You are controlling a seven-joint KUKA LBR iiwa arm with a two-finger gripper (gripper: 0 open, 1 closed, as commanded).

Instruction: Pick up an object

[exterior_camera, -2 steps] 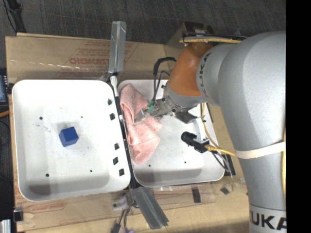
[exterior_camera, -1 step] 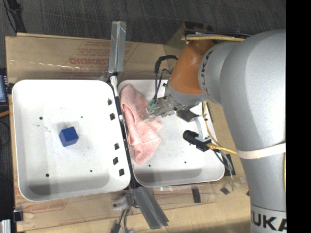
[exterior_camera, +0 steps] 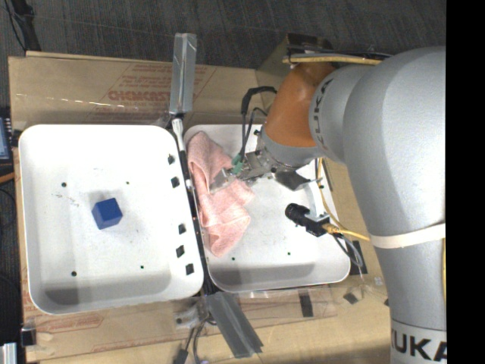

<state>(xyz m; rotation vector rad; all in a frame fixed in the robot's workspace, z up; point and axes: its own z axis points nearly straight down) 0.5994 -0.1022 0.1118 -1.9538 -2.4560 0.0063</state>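
A pink cloth [exterior_camera: 218,196] lies crumpled along the left side of the right bin [exterior_camera: 303,268]. My gripper [exterior_camera: 231,172] reaches in from the right and is down on the cloth's upper middle, with folds of fabric bunched around its tip. A blue cube [exterior_camera: 107,212] sits alone in the left bin [exterior_camera: 45,279], far from the gripper.
A grey divider bar [exterior_camera: 184,173] with black clips runs between the two bins. A black cable connector [exterior_camera: 303,217] with a yellow wire hangs over the right bin's right part. The large grey arm body [exterior_camera: 394,165] covers the bench's right side.
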